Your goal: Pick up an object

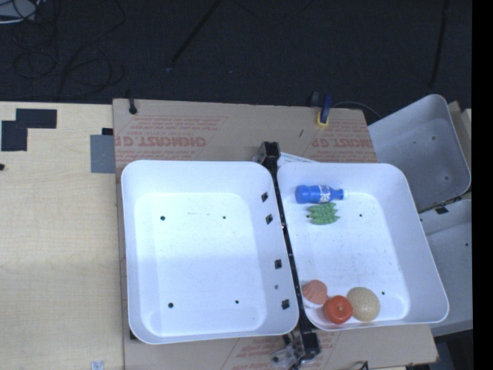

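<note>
Two white bins sit side by side on the bench. In the right bin point(400, 206), a blue bottle point(319, 194) lies at the far wall beside a green toy point(323, 214); a red ball point(337, 309), a tan ball point(363, 303) and a pink shell point(314, 291) cluster at its near wall.

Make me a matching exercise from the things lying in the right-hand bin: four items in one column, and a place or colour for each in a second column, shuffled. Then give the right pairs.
Items:
1. bottle
2. leafy toy
3. round red toy
4. beige ball

Descriptions:
A. green, just below the bottle
B. red, at the near edge between the pink piece and the beige ball
C. blue with a white cap, lying on its side near the far edge
D. pale tan, furthest right of the near cluster

Pairs: 1-C, 2-A, 3-B, 4-D
</note>
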`<state>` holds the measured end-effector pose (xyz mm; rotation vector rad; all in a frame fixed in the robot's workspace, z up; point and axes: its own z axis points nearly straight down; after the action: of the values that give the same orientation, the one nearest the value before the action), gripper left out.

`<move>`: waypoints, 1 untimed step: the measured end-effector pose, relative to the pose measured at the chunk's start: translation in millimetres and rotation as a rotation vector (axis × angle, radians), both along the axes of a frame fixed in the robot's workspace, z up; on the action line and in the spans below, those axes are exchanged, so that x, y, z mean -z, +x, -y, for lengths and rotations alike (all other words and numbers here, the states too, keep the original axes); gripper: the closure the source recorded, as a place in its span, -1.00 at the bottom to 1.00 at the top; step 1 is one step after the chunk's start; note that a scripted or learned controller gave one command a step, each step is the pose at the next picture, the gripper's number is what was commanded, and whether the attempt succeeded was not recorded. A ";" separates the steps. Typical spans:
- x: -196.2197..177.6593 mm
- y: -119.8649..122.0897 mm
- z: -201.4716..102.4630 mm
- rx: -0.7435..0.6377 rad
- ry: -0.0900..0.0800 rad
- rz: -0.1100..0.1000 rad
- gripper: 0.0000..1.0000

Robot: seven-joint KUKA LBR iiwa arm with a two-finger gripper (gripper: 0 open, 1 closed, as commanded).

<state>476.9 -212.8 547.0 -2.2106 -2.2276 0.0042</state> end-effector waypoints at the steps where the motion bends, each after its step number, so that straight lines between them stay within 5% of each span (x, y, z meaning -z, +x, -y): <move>1: -9.9 1.0 -0.6 -0.006 0.000 -0.001 1.00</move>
<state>477.9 -212.3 556.9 -2.2036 -2.2337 0.0060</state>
